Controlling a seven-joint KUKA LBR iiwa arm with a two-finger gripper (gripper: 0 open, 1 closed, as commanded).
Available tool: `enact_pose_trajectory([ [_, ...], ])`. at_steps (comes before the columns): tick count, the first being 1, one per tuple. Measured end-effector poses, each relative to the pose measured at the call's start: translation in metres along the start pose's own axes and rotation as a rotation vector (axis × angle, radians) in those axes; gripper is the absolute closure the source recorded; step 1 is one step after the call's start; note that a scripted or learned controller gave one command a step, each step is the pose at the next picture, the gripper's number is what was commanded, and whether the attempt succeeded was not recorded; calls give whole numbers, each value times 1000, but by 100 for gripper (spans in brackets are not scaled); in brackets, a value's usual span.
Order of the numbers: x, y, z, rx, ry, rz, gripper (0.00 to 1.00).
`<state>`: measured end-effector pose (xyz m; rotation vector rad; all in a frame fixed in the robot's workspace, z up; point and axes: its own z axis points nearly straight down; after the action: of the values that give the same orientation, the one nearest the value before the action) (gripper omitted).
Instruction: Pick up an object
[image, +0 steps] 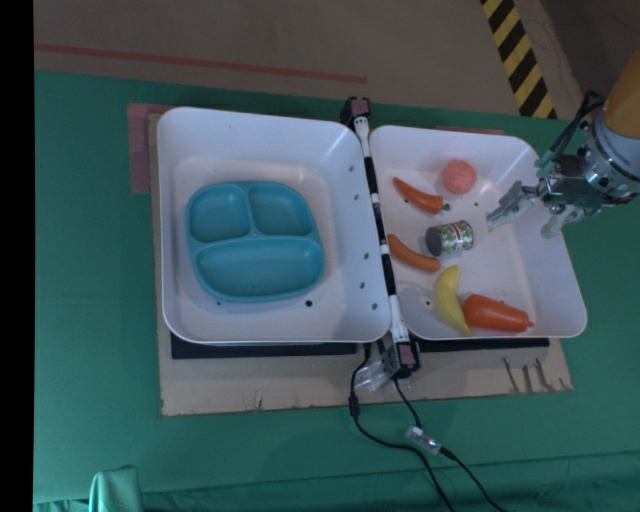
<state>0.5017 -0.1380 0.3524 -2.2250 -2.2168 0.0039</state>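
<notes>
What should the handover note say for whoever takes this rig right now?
Gripper: open, holding nothing, over the right bin's right side.
In the right bin: pink ball, two small carrots, can, banana, large carrot.
Left bin: blue divided plate.
Done: nothing picked.
Left: go down, grasp one object, lift.

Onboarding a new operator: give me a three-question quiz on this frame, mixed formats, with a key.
1. True or false: the blue divided plate lies in the same bin as the banana.
2. Which item lies nearest the gripper? A) the pink ball B) the small can C) the large carrot
3. Fill in: the gripper's fingers are ____ (spread/closed).

Key: 1 false; 2 B; 3 spread.
</notes>
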Motion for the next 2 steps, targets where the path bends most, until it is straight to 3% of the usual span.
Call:
enact_pose_trajectory([
  [1,30,62,75,-1,0,-1,0],
  [2,21,75,162,-5,-1,-1,0],
])
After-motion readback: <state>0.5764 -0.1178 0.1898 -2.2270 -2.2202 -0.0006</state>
